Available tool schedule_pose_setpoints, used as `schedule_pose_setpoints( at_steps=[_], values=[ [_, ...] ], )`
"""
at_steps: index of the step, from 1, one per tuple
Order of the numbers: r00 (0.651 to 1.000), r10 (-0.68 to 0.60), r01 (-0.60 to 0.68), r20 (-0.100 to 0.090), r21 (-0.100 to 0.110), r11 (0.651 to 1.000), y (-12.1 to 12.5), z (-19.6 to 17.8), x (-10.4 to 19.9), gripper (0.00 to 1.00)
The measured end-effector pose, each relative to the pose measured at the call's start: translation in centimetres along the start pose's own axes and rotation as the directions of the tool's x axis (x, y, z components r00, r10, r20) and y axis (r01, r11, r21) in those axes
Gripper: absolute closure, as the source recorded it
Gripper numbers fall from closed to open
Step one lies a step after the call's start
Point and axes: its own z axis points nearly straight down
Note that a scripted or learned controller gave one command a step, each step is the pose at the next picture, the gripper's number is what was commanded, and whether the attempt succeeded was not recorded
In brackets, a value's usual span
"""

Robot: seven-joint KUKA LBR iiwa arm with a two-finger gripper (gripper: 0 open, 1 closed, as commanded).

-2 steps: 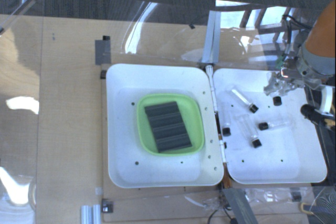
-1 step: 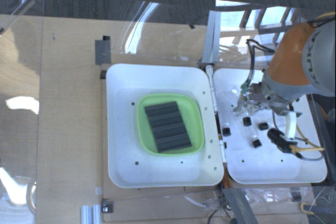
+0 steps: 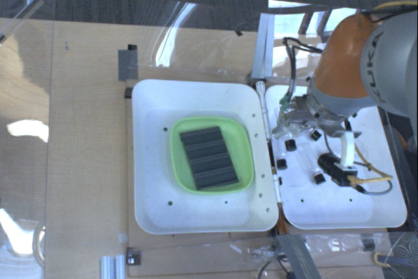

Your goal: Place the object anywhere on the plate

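Observation:
A dark grey ridged block [image 3: 208, 157] lies flat on the green square plate [image 3: 243, 155], which sits in the middle of the left white bin [image 3: 150, 206]. The block rests slightly askew, inside the plate's rim. My gripper [image 3: 302, 131] hangs under the grey and orange wrist over the upper left part of the right bin [image 3: 379, 206], well apart from the block and the plate. The wrist hides most of the gripper from above.
A black fitting with a white piece and a yellow cable [image 3: 343, 170] lies over the right bin's middle. A metal upright [image 3: 264, 49] stands behind the seam between the bins. Clear plastic sheeting [image 3: 85, 75] covers the bench to the left.

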Motion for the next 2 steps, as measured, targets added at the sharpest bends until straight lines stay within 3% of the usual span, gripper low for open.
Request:
schedule_pose_setpoints(
  at_steps=[1,2],
  values=[
    [0.992,-0.126,0.126,-0.001,0.004,0.992,-2.37,0.15,8.55,1.00],
    [0.992,-0.125,0.125,-0.001,0.003,0.992,-2.36,0.14,8.46,0.00]
  ],
)
